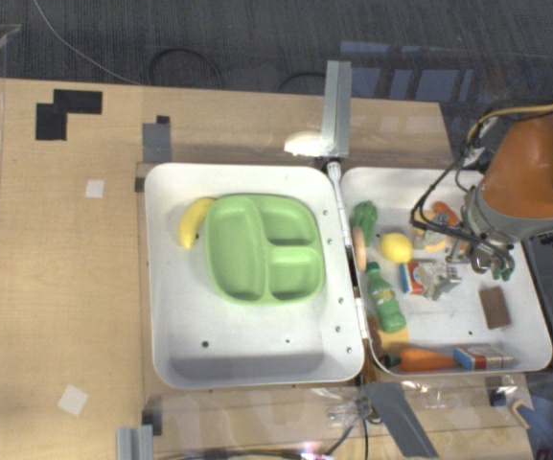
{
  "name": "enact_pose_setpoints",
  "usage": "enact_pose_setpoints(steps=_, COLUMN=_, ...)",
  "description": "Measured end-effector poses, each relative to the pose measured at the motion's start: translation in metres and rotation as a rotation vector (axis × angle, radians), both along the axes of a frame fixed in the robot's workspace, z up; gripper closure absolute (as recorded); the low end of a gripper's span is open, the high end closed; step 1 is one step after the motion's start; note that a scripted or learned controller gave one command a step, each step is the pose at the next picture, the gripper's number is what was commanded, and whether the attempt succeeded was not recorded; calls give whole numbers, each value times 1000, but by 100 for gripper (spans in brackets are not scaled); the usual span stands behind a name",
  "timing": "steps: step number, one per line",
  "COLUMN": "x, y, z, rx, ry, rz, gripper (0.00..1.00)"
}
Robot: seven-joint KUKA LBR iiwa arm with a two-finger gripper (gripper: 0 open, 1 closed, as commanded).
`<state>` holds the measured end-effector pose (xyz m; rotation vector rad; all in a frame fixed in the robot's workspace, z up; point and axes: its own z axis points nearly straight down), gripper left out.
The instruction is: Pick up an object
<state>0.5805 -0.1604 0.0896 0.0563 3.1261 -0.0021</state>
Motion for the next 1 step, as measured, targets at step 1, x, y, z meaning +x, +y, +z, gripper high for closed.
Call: enact_pose_setpoints(steps=1, x=10, y=66, z=0, rx=0, ry=-1, rz=105, gripper=0)
